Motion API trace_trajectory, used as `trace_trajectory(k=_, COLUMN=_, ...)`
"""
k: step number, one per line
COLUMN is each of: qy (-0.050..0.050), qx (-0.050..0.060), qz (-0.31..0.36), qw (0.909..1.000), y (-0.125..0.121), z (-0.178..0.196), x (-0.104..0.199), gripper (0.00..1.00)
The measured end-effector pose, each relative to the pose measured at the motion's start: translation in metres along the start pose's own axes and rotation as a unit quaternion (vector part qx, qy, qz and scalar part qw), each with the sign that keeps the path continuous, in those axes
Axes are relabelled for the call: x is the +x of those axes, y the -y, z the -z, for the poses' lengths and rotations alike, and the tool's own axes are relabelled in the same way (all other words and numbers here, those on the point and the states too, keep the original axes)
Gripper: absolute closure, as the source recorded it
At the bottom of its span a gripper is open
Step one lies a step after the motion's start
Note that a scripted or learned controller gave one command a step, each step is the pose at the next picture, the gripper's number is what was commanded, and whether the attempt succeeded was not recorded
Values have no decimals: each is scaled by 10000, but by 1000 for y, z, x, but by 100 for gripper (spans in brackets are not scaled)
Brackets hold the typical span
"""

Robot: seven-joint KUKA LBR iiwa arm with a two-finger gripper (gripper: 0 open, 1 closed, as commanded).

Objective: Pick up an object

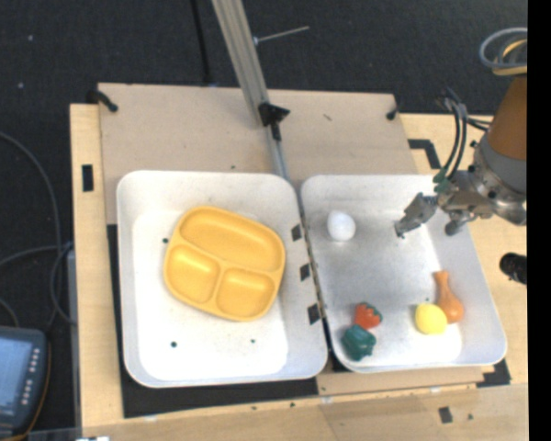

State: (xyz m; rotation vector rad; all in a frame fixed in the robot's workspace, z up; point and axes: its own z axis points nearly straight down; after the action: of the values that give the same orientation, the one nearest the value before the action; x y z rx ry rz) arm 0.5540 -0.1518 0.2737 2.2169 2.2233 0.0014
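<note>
We count: two white bins [138, 246], one yellow divided plate [224, 263], five small objects [340, 225] in right bin.

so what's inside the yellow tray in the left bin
The yellow tray in the left bin shows three compartments, one long and two smaller, and all look bare. What lies under the tray is covered by it.

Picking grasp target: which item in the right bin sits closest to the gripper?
The white egg-shaped ball, alone in the upper part of the right bin, level with the gripper. The red, green, yellow and orange pieces cluster along the bin's lower edge.
</note>
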Motion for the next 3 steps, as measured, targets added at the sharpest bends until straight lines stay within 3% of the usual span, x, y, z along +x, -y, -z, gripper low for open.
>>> trace_trajectory(k=1, qy=-2, qx=-2, qz=-6, qw=10000, y=0, z=0, x=0, gripper=0)
trace_trajectory(k=3, qy=0, qx=33, qz=-22, qw=10000, y=-9, z=-104, x=-9, gripper=0)
